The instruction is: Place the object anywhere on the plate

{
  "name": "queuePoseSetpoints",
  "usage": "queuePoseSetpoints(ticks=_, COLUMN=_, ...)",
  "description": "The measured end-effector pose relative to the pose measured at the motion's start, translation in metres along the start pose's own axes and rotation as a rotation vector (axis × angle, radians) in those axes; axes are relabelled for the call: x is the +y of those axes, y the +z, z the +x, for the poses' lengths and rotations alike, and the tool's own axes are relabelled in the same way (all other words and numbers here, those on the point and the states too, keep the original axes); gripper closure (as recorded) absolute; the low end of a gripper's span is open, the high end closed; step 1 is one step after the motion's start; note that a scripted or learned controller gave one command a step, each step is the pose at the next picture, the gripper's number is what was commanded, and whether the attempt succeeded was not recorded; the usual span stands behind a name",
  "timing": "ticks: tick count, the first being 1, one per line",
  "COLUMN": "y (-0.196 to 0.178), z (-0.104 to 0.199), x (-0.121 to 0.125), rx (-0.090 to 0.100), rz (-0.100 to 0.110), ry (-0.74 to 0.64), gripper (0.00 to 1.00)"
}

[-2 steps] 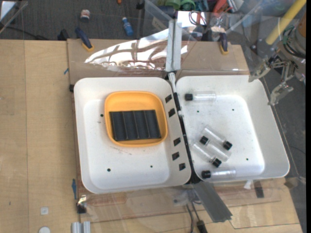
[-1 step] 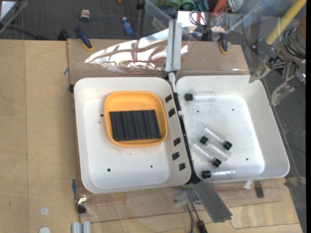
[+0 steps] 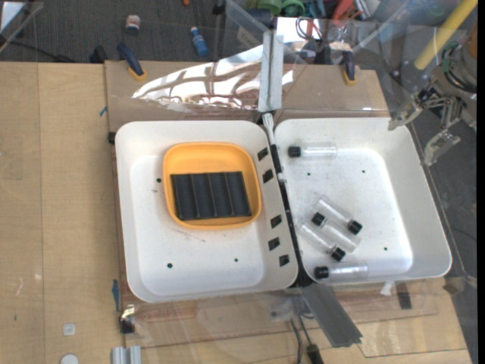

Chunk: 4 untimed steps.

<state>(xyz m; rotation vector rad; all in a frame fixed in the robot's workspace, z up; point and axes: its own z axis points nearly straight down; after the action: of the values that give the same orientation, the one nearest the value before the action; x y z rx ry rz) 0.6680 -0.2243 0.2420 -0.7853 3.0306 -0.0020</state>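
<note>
The plate (image 3: 212,184) sits in the left bin (image 3: 144,256), orange with a dark ribbed slab (image 3: 210,195) on it, laid out as the drop spot. The vials (image 3: 333,230) lie loose in the right bin (image 3: 424,233): one far (image 3: 311,151), a cluster of three mid-bin, one (image 3: 341,271) against the near wall. Scattered flat like that, each seems easy to reach from above. The arm (image 3: 443,108) hangs at the far right, off the bin; its claw's state I cannot tell. Nothing looks picked yet.

counter (image 3: 53,203): pale wood, evenly lit; floor (image 3: 83,14): dark grey carpet | clear tub of coloured toys (image 3: 318,2): behind counter
</note>
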Motion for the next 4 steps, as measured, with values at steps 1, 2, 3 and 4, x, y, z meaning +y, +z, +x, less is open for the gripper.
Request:
queuePoseSetpoints(ticks=1, y=0.0061, z=-0.0018, x=0.0021, rx=0.002, rz=-0.002, ry=-0.371, gripper=0.0)
queuePoseSetpoints(ticks=2, y=0.0023, z=-0.0031, x=0.0028, rx=0.0, rz=0.001, ry=-0.478, gripper=0.0)
queuePoseSetpoints(ticks=3, y=0.0011, z=-0.0031, x=0.0028, rx=0.0, rz=0.001, ry=-0.525, gripper=0.0)
queuePoseSetpoints(ticks=4, y=-0.0028, z=-0.0031, x=0.0027, rx=0.0, rz=0.001, ry=-0.548, gripper=0.0)
